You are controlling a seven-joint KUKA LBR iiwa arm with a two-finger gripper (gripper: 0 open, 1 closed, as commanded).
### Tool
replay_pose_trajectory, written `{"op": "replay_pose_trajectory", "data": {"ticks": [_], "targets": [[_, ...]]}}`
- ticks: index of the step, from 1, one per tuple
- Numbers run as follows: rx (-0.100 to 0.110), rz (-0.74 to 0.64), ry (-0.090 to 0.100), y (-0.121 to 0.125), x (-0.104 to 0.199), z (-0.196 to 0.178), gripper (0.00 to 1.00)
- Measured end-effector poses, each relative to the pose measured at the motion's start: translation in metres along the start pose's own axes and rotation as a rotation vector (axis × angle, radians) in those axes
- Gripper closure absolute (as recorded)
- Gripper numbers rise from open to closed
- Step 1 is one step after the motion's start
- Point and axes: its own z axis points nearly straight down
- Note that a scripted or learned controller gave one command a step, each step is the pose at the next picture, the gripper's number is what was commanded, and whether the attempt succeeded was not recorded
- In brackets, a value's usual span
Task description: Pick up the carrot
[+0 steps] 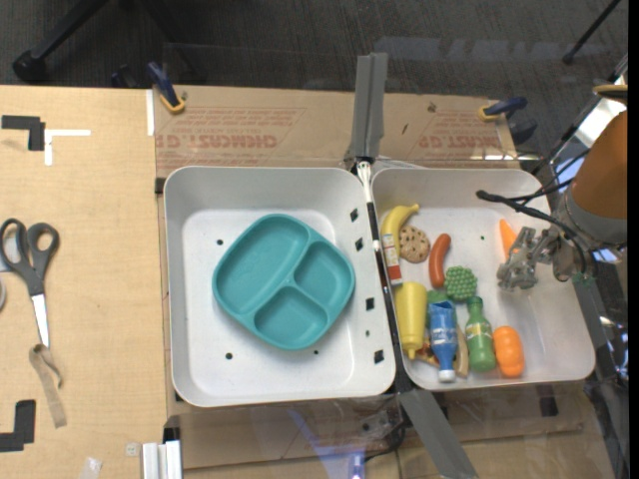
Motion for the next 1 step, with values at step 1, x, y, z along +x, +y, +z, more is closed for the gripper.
{"op": "replay_pose_trajectory", "data": {"ticks": [1], "targets": [[0.000, 0.000, 0.000, 0.0001, 0.0000, 0.0000, 0.00]]}}
